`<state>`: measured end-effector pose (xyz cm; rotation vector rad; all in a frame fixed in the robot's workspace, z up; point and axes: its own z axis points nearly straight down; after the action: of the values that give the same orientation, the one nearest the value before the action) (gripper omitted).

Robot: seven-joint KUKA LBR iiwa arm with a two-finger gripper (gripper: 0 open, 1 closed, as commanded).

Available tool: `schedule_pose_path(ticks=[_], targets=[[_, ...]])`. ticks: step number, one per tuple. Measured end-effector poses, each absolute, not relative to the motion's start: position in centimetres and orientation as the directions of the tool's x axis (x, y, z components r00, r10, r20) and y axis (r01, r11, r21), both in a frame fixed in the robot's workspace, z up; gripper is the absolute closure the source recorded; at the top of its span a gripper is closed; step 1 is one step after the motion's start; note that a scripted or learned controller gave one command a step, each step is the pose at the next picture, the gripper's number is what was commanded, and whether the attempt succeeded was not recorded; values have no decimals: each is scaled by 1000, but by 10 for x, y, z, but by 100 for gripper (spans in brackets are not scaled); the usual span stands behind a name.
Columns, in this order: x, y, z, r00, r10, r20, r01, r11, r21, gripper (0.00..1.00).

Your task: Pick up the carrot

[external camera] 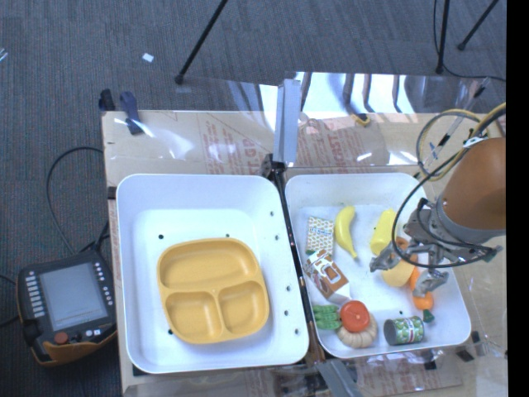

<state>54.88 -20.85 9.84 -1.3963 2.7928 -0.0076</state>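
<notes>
The hand [407, 273] hangs low in the right bin [374, 190], fingers spread wide apart. The carrot [420, 292] lies between them, touching neither that I can tell, just right of the yellow fruit [395, 275].

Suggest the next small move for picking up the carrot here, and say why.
Probably a short descent straight down. The pincer hangs in the right bin over the yellow pieces, and an orange bit that looks like the carrot shows just beneath its near finger. Nothing is visibly between the fingers yet.
</notes>
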Motion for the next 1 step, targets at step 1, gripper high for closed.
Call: schedule_pose_path(ticks=[1], targets=[[537,-197,90,-301,-954,-16,-954,301,9,0]])
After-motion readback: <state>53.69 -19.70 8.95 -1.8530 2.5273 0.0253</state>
